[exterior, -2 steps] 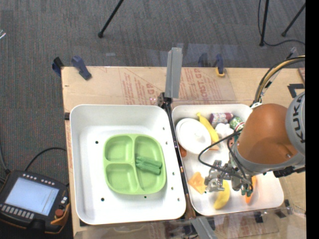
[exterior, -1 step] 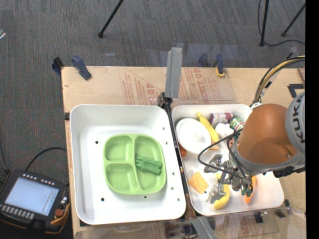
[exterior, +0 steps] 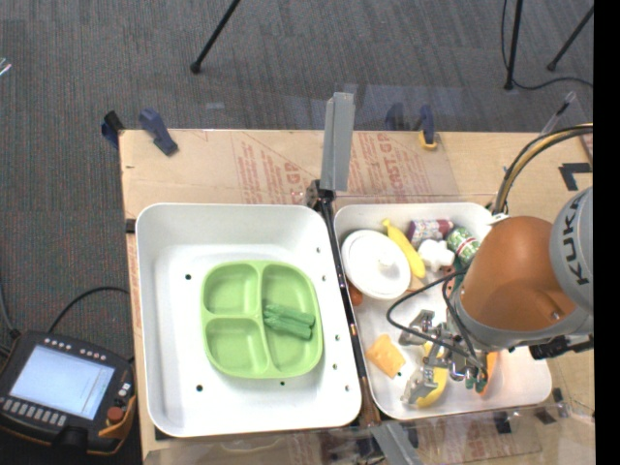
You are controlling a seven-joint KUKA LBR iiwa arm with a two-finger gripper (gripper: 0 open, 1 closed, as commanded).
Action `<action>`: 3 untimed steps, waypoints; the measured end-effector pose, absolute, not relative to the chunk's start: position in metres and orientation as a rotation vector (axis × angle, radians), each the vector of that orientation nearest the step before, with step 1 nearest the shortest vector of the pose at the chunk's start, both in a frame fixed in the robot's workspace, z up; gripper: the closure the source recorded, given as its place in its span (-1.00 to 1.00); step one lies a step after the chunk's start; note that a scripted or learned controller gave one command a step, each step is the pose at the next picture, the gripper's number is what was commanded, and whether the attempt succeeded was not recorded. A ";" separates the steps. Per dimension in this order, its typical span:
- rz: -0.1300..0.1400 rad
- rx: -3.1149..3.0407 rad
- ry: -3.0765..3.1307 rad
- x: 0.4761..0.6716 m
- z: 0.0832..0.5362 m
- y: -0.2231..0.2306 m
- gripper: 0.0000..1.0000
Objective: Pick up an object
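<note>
Two shallow white bins sit side by side on the bench in the lower half of the frame. The left bin (exterior: 160,260) holds a green divided plate (exterior: 232,342) with a small green bean-like piece (exterior: 290,320) lying across its right compartments. The right bin (exterior: 523,395) is crowded: a white round lid or bowl (exterior: 376,263) at its upper left, a yellow banana (exterior: 404,247) leaning along that bowl's right edge, a dark purple can (exterior: 429,230) and a green-and-red can (exterior: 463,244) near the top rim, and an orange-yellow wedge (it looks like toy cheese) (exterior: 387,356) toward the lower left. The arm (exterior: 513,279) comes in from the right edge with its orange band over the right bin, and the gripper (exterior: 441,361) hangs low over the bin's lower middle, just right of the wedge. A small yellow object (exterior: 434,387) lies directly under the metal fingers, with an orange-and-green piece (exterior: 484,374) just to its right; whether the fingers are spread or closed, or touching the yellow object, cannot be told from this angle
</note>
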State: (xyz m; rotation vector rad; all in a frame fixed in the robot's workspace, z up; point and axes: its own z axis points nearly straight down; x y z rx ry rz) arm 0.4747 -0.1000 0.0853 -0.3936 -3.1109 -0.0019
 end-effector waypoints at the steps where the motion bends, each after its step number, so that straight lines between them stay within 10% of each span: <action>1: -0.002 -0.287 -3.127 0.506 0.087 -0.079 -1.00; 2: -0.001 -0.062 -3.138 0.475 0.087 -0.107 -1.00; 3: -0.002 0.023 -3.140 0.534 0.087 -0.087 -1.00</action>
